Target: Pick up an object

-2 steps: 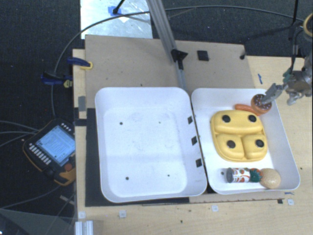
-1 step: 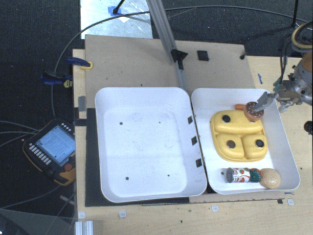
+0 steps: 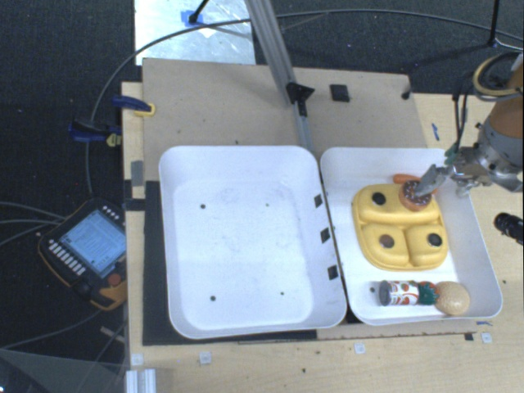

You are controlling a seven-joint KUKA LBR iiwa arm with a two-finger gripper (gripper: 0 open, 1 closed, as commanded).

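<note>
Claw low over the right bin

Right now the claw [image 3: 423,190] sits at centre-right of the frame, its tip down at a small round reddish-brown object [image 3: 414,196] on the upper right corner of a yellow moulded piece [image 3: 399,228]; whether it is spread or pinching I cannot tell. Just left of the tip lies a thin orange item [image 3: 404,178]. Lower in the right bin [image 3: 490,278], a small can [image 3: 401,293] lies beside a beige ball [image 3: 452,298]. The left bin [image 3: 180,236] adjoins it on the counter [image 3: 221,105].

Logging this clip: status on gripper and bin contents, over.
Two-finger gripper low over brown ring-shaped object atop yellow moulded tray, right white bin. Grasp unconfirmed. Small can and beige ball nearby, not obstructing.
</note>
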